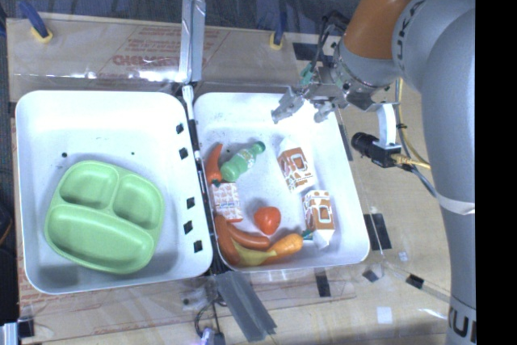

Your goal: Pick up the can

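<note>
A small can [227, 202] with a red and white label lies in the right bin [349, 232], near its left wall, between a green bottle [241, 161] and a pile of toy vegetables. My gripper [304, 109] hangs over the far part of the same bin, up and to the right of the can and well apart from it. Its two fingers [283, 109] are spread open, and only the white bin floor shows between them.
Two orange-and-white cartons [296, 168] [320, 212] lie right of the can. A red tomato [267, 218], a carrot [284, 242], a banana [252, 256] and a red pepper [212, 164] crowd the bin's front left. The left bin [32, 121] holds a green divided plate [104, 216].
</note>
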